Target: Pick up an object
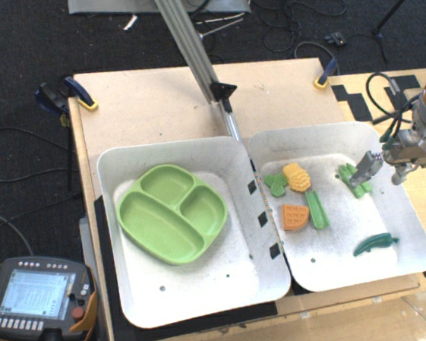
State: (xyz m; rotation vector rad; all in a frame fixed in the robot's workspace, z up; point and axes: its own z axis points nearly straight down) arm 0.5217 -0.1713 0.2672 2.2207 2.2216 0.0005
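The right bin holds several toy foods. A yellow corn piece lies beside a small green piece. Below them are an orange wedge and a green stick. A dark green pod lies near the bin's front right. A light green piece rests by the right wall. My gripper hangs over the bin's right side, open, its left finger just above and to the right of that light green piece. Nothing sits between the fingers.
The left bin carries a green divided plate. A slanted metal pole comes down to the seam between the bins. A teach pendant lies off the bench at the lower left. Yellow clamps mark the bench's back corners.
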